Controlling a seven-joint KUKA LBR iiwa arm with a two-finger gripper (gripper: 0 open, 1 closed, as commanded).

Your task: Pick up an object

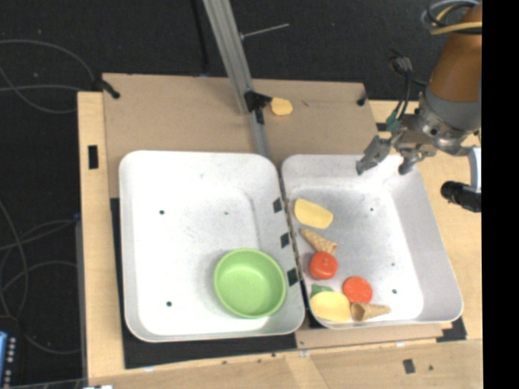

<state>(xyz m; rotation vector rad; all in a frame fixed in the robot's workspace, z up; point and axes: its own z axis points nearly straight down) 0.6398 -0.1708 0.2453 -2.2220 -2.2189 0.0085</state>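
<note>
the gripper [388, 160] hangs over the upper right corner of the right bin [405, 241], fingers spread apart and holding nothing. the bin floor below it is bare. toys crowd the bin's left and lower edges: a yellow piece [312, 213], a cone [318, 240], a tomato [323, 265]. a green bowl [249, 283] sits low in the left bin [178, 209].

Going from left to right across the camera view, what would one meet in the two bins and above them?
Green bowl → yellow piece on the bench → red tomato → orange-red ball → gripper, fingers spread.
</note>
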